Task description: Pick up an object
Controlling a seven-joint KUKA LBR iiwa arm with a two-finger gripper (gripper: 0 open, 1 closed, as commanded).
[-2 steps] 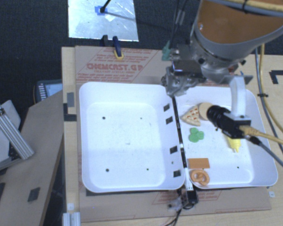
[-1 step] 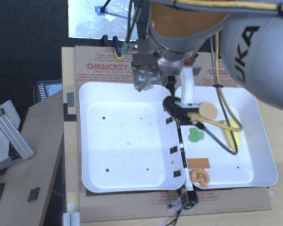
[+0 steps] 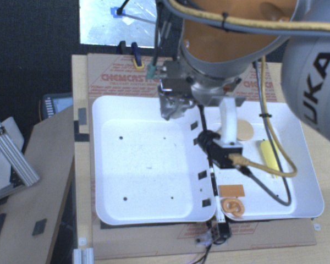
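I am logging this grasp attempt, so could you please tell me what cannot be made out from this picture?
- hand: blurred metal in the camera view; whether it grips anything cannot be told.
- right bin: its far part is hidden by the arm.
- tan disc: partly covered by the white post.
- yellow object: crossed by a cable, shape unclear.

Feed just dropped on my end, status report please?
End effector low over left white bin's back edge, grip state unreadable. Right white bin holds yellow bar, tan disc, orange flat square, pretzel-shaped piece. Cable loops across right bin.
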